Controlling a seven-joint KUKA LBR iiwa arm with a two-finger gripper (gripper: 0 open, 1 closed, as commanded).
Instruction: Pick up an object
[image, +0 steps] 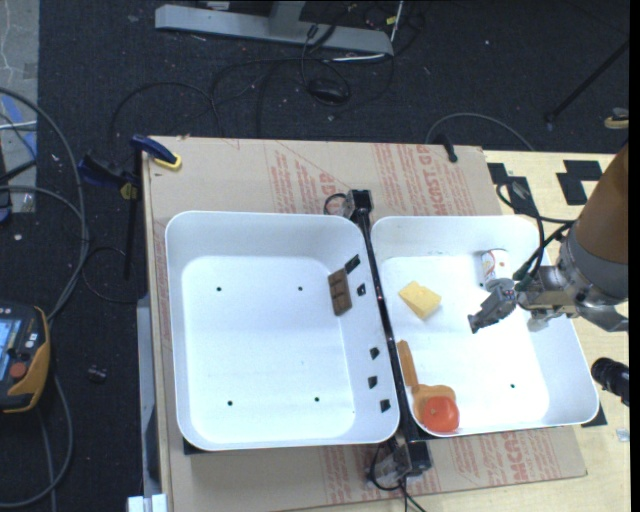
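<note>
Item: pale yellow foam block, lying in right-hand white bin. Dark two-finger gripper hovering nearby, nothing held; finger spacing cannot be told. Gripper best centred above block before descent

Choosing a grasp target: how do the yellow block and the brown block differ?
The yellow block is pale and chunky; the brown block is dark and slim. The yellow one lies in the right bin near the gripper; the brown one in the left bin. Both lie untouched.
</note>
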